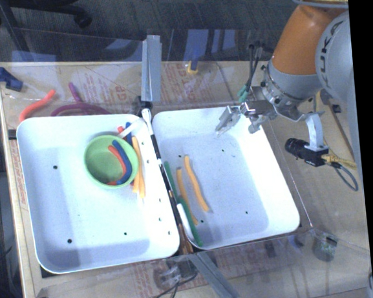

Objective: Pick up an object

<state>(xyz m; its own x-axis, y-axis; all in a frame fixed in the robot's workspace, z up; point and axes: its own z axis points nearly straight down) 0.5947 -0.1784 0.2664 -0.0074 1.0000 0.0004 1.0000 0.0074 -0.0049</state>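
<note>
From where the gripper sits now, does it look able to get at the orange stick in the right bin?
Probably yes: the gripper hangs over the right bin, and the orange stick lies uncovered below.

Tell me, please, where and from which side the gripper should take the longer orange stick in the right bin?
Probably at its middle, from straight above. The orange stick lies flat on the right bin's floor, slightly curved, running away from the camera. Its right side is bare floor, while a shorter orange stick lies close on its left. The gripper should close across its narrow width.

Arm [319, 36] cropped at right edge
</note>
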